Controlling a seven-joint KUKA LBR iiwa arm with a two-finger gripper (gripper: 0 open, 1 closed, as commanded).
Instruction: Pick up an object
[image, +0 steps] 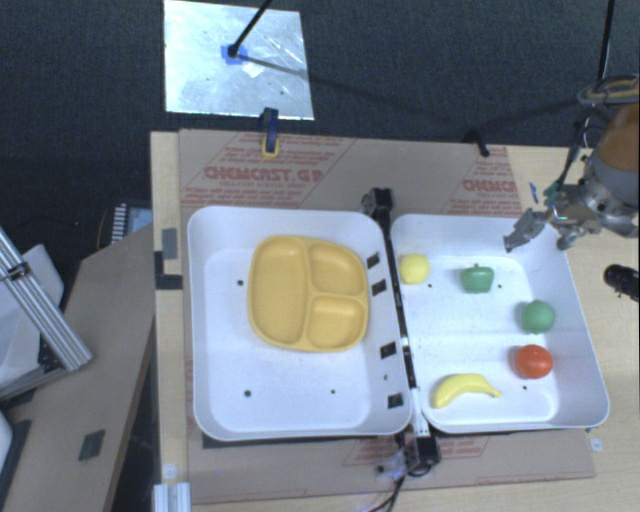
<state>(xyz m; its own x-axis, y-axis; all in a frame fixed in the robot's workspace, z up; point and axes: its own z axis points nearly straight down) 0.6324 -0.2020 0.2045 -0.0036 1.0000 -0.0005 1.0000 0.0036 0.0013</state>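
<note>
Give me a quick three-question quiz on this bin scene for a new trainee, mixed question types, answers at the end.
1. True or false: the yellow divided plate lies in the left bin.
2. Which sits nearest the gripper? A) banana B) green pepper C) tomato
3. Fill in: the right bin holds ___ objects.

Key: 1 true; 2 B; 3 five (those three plus a lemon and a green ball).

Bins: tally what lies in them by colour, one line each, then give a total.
Yellow: 3, the divided plate, the lemon, the banana
Green: 2, the pepper, the round fruit
Red: 1, the tomato
Total: 6
</note>
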